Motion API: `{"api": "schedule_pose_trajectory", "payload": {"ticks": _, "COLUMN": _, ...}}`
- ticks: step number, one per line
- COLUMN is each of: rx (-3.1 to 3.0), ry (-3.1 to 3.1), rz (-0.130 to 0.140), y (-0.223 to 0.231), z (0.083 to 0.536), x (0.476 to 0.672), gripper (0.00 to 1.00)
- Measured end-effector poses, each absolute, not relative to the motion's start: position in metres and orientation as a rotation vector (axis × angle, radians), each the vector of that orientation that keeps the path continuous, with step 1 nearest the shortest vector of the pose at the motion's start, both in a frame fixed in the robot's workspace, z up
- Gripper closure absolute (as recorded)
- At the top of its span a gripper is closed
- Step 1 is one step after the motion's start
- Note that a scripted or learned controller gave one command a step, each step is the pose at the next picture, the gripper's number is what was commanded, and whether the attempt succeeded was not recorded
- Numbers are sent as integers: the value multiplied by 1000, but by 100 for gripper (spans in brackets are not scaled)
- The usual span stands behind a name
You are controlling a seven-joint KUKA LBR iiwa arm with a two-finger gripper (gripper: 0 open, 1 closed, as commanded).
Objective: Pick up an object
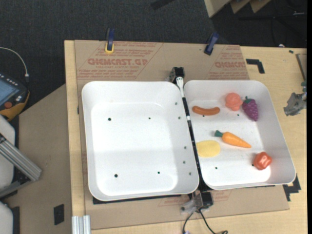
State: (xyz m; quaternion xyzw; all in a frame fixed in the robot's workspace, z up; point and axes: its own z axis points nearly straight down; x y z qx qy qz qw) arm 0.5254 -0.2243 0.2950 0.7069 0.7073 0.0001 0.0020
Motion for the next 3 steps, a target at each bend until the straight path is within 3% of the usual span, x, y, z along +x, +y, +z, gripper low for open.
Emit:
{"api": "schedule_pose_trajectory", "payload": {"ticks": 1, "rx": 2221, "ry": 2223, "rz": -2, "y": -224, "z": 286, "x": 528, "gripper": 100}}
{"api": "schedule_pose_trajectory", "payload": {"ticks": 2, "rx": 2227, "ry": 2222, "rz": -3, "y": -224, "z": 264, "x": 490, "gripper": 100}}
{"api": "schedule_pose_trajectory", "payload": {"ticks": 3, "rx": 2203, "ry": 2232, "rz": 11, "y": -113, "z": 327, "x": 498, "gripper": 100}}
